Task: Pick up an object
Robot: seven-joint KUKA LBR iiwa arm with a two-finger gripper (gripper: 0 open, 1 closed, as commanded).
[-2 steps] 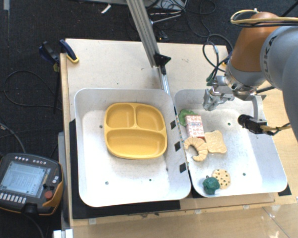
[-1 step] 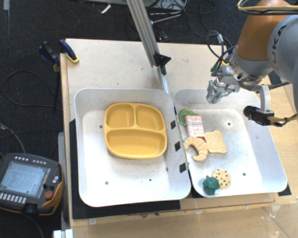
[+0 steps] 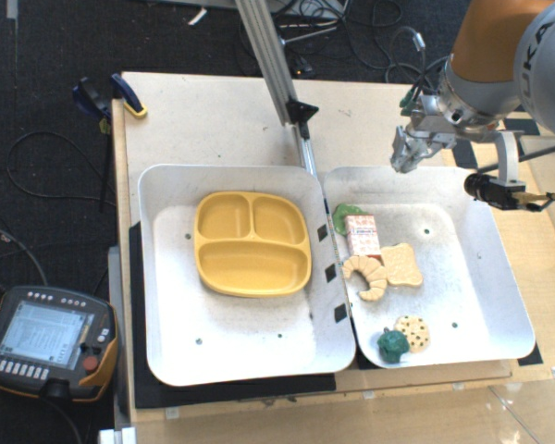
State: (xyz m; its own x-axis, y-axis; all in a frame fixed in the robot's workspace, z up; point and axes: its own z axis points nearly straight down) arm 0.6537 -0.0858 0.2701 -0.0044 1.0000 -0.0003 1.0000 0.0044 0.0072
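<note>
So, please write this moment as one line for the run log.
gripper: above far rim of right bin, nothing held | food items: clustered at right bin's left side | yellow tray: in left bin

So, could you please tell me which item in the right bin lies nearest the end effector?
The green piece beside the pink box; it lies nearest the bin's far rim.
</note>
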